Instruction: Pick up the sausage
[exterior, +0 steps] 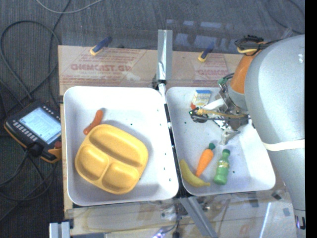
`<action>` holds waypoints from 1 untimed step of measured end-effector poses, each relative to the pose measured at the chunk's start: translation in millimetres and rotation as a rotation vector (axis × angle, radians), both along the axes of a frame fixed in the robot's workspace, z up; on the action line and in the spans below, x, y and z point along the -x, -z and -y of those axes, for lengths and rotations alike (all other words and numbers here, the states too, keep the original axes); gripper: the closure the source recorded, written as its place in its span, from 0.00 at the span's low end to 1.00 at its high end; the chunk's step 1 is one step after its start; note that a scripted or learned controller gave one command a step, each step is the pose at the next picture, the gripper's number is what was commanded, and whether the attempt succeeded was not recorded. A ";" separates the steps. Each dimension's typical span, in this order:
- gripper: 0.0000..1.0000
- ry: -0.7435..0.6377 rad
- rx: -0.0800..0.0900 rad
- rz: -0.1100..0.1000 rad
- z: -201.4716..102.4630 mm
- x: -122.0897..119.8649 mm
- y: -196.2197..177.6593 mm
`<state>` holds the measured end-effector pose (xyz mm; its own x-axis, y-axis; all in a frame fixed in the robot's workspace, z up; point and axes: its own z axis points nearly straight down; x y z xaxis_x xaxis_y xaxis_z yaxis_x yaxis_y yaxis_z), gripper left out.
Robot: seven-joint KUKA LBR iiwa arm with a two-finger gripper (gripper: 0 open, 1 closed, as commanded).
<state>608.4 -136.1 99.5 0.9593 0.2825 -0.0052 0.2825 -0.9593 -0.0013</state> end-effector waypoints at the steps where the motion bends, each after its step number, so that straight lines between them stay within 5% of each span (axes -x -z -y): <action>1: 0.00 -0.160 -0.039 -0.005 38.1 -19.6 7.9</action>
<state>628.0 -174.2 91.6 0.9019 0.4318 0.0043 0.4317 -0.9012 -0.0394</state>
